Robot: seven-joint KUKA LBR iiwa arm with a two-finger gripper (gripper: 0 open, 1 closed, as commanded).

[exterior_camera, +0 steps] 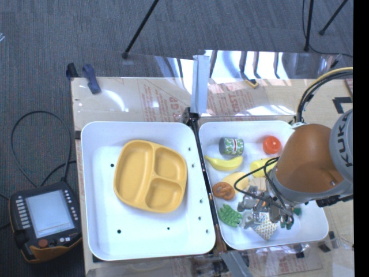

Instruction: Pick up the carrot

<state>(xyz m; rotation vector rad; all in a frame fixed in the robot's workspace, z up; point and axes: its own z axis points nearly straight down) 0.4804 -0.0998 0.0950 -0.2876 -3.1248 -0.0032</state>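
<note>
Carrot unidentifiable among right bin (320, 227) toys under gripper (262, 209), grip unclear; yellow plate (151, 176) in left bin (98, 212).

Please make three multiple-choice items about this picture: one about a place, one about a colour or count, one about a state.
1. Where is the yellow divided plate?
A. In the left bin
B. In the right bin
C. On the floor

2. How many compartments does this plate have?
A. Two
B. Three
C. Five

3. How does the banana lie?
A. Inside the plate
B. Flat on the right bin floor, just below the small can
C. Outside both bins

Answers:
1 A, the plate sits in the left bin.
2 B, its ridges mark three sections.
3 B, it lies flat under the can, left of the arm's tool.
</note>
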